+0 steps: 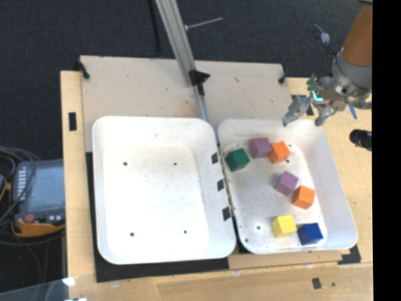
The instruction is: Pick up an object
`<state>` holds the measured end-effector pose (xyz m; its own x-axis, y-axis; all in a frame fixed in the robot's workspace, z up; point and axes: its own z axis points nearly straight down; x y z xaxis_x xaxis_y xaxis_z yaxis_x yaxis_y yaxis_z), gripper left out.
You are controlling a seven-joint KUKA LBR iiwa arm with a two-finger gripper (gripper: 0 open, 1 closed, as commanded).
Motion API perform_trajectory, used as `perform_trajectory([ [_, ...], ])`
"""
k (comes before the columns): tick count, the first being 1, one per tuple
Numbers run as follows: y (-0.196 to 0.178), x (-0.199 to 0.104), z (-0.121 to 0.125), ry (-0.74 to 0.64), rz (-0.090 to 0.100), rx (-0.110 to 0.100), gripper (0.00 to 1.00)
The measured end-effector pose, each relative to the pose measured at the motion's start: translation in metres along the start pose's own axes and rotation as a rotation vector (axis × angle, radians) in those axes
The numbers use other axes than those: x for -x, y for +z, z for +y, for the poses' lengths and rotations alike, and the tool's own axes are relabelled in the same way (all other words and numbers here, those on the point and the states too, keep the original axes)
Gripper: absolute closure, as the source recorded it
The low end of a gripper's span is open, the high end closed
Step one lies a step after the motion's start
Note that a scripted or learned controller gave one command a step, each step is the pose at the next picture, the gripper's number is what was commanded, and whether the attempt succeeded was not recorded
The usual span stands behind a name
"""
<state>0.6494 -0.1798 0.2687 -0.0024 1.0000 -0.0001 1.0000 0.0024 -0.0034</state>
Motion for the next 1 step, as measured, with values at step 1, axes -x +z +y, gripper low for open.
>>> perform_trajectory([
  [1, -0.0025, 0.0002, 0.0006, -0.003, -0.002, 0.003, 0.00],
])
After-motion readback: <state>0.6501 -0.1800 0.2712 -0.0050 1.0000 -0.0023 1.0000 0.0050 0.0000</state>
